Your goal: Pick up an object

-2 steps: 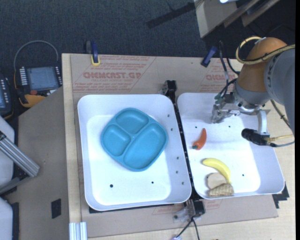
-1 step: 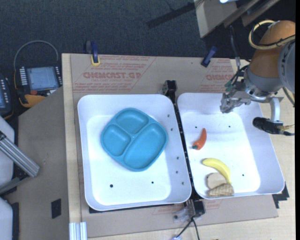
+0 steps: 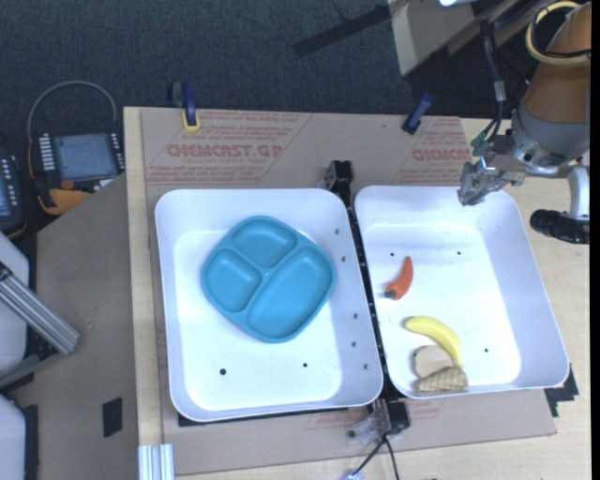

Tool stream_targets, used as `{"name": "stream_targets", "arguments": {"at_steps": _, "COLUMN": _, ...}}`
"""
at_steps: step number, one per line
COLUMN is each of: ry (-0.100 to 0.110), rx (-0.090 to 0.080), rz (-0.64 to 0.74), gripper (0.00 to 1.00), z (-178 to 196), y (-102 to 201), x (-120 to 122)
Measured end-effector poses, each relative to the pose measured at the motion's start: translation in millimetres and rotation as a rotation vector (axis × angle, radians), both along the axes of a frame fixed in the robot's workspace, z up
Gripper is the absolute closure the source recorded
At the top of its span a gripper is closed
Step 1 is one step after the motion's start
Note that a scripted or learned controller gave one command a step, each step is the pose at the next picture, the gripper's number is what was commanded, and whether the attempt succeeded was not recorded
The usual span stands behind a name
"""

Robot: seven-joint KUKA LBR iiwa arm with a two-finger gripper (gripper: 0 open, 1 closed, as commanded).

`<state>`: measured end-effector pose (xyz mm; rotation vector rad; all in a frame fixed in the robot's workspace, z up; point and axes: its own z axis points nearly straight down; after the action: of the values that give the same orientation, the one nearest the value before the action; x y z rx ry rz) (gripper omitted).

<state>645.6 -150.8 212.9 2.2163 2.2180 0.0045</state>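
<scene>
The arm (image 3: pixel 555 89) is a thick, rounded body with an orange-tan band wrapping its upper part and a smooth grey section below it, ending in a paler silver-grey ring at the wrist. From that ring a small gripper (image 3: pixel 472 190) of dull grey metal juts out, blocky and angular, with a little green-blue mark on its housing. A thin dark cable (image 3: pixel 490 56) runs along beside the arm toward the wrist, and a yellowish looped hose (image 3: pixel 542 19) curls by the top of the orange band.

blue clamp (image 3: pixel 189 108), handheld screen unit (image 3: pixel 82 156), cardboard sheet (image 3: pixel 281 141)
</scene>
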Motion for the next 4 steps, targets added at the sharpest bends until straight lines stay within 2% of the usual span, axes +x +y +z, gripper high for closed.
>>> {"name": "stream_targets", "arguments": {"at_steps": 1, "ry": 0.003, "rx": 0.001, "rz": 0.0, "gripper": 1.0, "z": 56, "y": -8, "x": -1}}
{"name": "stream_targets", "arguments": {"at_steps": 3, "ry": 0.009, "rx": 0.003, "rz": 0.001, "gripper": 1.0, "z": 55, "y": 74, "x": -35}}
{"name": "stream_targets", "arguments": {"at_steps": 4, "ry": 0.009, "rx": 0.003, "rz": 0.001, "gripper": 1.0, "z": 51, "y": 130, "x": -55}}
